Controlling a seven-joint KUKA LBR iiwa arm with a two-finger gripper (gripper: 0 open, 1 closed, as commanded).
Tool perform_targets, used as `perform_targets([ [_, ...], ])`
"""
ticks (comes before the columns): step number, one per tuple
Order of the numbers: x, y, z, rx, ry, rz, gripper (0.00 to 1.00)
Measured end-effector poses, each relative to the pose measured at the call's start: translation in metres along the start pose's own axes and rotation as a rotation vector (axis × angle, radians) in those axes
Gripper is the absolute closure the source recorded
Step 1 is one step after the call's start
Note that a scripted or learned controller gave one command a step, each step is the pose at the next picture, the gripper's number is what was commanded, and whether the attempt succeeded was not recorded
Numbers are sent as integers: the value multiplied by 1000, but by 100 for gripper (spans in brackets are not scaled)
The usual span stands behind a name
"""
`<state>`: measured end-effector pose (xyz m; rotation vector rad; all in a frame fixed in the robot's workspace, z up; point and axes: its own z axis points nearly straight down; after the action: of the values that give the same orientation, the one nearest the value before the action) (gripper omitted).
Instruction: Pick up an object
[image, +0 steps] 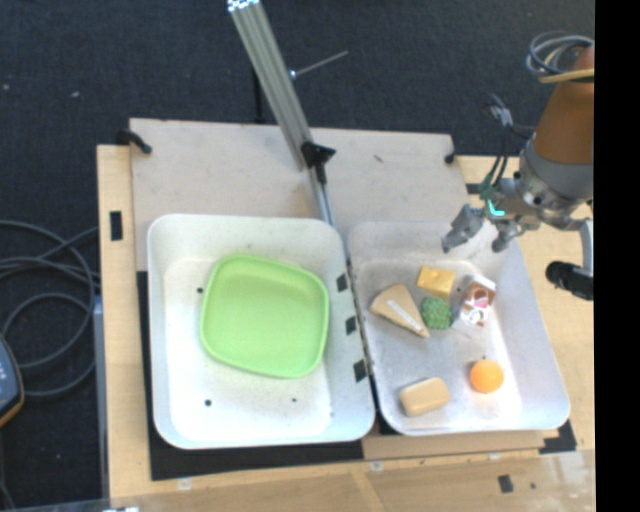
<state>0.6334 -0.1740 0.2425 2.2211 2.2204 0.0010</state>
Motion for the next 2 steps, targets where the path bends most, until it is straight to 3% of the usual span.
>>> perform_targets([
  [1,0,0,0,0,0,0,0],
  [2,0,1,42,4,0,0,0],
])
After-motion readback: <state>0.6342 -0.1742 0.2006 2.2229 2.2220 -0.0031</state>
